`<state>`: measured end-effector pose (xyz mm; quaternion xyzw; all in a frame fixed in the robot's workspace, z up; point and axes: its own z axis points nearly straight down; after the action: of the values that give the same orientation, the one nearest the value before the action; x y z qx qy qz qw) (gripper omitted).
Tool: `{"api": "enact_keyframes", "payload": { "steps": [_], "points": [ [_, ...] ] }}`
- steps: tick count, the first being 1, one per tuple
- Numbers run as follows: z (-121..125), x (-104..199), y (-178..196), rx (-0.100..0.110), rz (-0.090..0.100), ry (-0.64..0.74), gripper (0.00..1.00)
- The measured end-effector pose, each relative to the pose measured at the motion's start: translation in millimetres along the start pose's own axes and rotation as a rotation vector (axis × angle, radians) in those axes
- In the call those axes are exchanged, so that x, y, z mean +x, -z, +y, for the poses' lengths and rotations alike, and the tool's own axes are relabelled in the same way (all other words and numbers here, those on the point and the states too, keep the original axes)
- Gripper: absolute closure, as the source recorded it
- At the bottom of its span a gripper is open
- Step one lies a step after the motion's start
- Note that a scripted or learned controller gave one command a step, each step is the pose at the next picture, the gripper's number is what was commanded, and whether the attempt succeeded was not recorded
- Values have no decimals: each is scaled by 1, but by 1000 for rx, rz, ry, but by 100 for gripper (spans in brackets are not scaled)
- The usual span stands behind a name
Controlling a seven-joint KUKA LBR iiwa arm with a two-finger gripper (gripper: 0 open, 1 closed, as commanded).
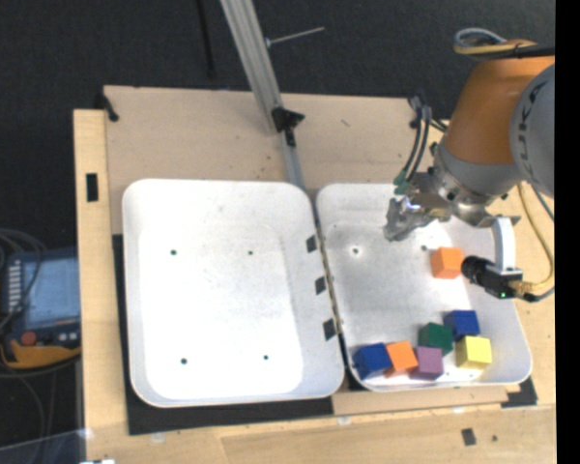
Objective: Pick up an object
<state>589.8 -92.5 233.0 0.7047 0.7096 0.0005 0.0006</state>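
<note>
Blocks, the things to be picked from, all lie in the right bin (367,220), and none of them sits between the arm's fingers. Taking the scene from largest to smallest, the pale wooden surface (193,124) carries two shallow white bins side by side: the left bin (145,211) toward 9 o'clock and the right bin toward 3 o'clock. A grey metal rail (256,56) slants down from 12 o'clock to the gap between the bins. The grey arm with its orange band (493,104) enters from 2 o'clock, and its claw (403,222) hangs over the upper part of the right bin, near 12 o'clock of that bin; whether its fingers are apart or together cannot be told from this angle. At 4 o'clock from the claw, apart from it, lies a lone orange block (447,262). Along the bin's lower edge sits a cluster: a dark blue block (371,359) at 7 o'clock, a second orange block (401,356) touching it, a purple block (429,361), a green block (436,336), another blue block (462,323) and a yellow block (476,351) at 5 o'clock.
</note>
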Motion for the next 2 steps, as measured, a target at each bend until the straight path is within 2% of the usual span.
{"api": "enact_keyframes", "payload": {
  "steps": [1, 2],
  "points": [
    [21, 54, 10, -2, 1, 1, 100],
    [44, 109, 3, -1, 1, 0, 100]
  ]
}}
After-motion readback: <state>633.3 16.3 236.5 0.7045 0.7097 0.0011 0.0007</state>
